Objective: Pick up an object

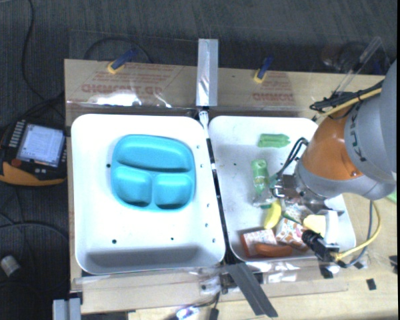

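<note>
Arm lowered into the right bin (pixel 233 135); gripper (pixel 288 205) sits over the clutter at lower right of the frame, grip state impossible to tell. No lift is evident. Nearest candidate, the banana (pixel 272 215), lies just beside it, long axis near-vertical in frame.

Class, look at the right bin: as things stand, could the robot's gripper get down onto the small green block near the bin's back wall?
Probably yes. The green block lies alone on bare bin floor, apart from the green bottle and the clutter at the front. The gripper sits nearby, over that clutter, with nothing between them.
</note>
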Tool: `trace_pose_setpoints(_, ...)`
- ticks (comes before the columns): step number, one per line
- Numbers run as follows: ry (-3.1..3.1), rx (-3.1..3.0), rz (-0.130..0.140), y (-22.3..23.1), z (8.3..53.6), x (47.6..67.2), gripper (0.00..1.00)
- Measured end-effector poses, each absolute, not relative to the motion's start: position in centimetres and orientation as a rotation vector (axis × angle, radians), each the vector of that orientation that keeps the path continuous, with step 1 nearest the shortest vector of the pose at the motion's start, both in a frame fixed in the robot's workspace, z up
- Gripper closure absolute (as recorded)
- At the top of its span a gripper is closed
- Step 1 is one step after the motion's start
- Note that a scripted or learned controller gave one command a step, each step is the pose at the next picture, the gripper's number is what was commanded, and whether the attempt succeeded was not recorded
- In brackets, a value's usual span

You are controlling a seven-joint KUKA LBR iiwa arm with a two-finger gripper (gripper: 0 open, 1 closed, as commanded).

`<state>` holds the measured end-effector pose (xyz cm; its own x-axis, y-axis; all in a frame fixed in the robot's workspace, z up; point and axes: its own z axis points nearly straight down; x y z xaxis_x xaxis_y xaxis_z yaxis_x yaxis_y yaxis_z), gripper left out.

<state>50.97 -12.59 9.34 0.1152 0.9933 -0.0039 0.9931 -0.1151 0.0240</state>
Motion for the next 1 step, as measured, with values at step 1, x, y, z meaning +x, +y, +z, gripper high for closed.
trace_pose_setpoints(1, 2.167, 2.277, -0.007, -5.59, 18.24, 54.39, 1.00)
